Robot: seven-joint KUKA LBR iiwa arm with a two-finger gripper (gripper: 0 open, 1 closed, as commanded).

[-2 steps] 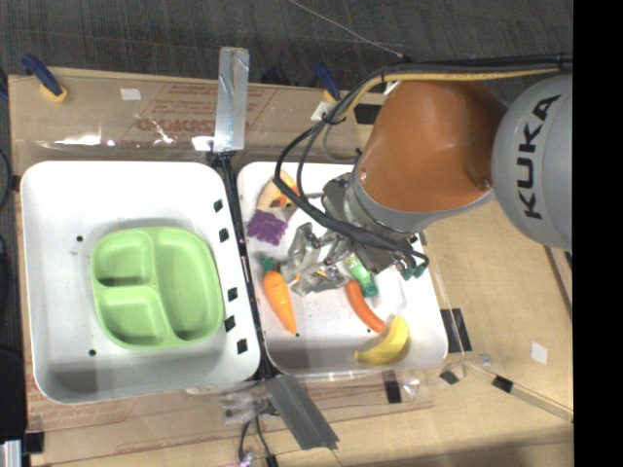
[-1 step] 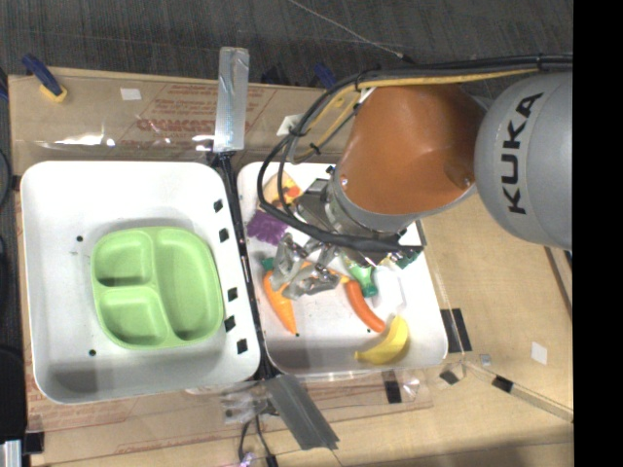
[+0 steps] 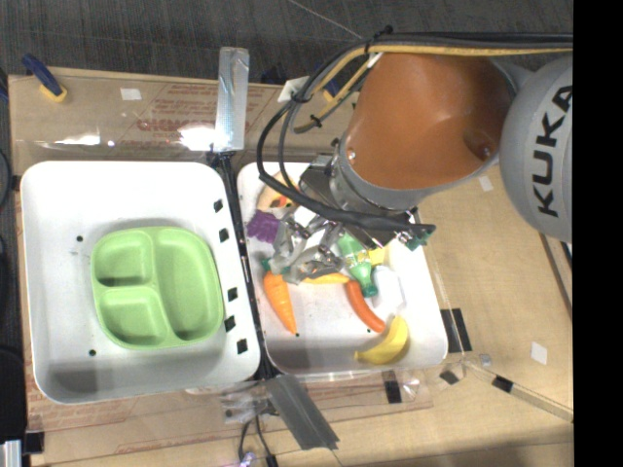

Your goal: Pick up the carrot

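1. Camera view — the arm [image 3: 438, 115] reaches over the right bin [image 3: 428, 319], and the gripper [image 3: 310, 253] hangs low among the toy food near that bin's middle.

2. Whether the gripper is wide or narrow I cannot tell; its metal parts blur into the clutter beneath it, and nothing is plainly held.

3. The carrot [image 3: 280, 302] lies just below and slightly left of the gripper, close to the bin's left wall, its point toward the near edge. It looks apart from the gripper, or at most barely touched at its blunt end.

4. A second orange piece [image 3: 366, 309], tipped with green, lies below and to the right of the gripper — it may be another carrot or a pepper; I cannot say which.

5. Step in hand, as I judge it: the approach is made and the grasp is not yet secured. The gripper seems to sit a little past the carrot's thick end.

6. The next move calls for shifting toward the carrot's middle, turning to straddle it across its width, then closing and lifting straight up, clear of the wall.

7. Count: two bins; one green plate [image 3: 156, 285] with three compartments, in the left bin [image 3: 58, 193], well to the gripper's left; one banana [image 3: 387, 342], below and right; one purple piece [image 3: 262, 226], up and left; one clear carrot, one doubtful.
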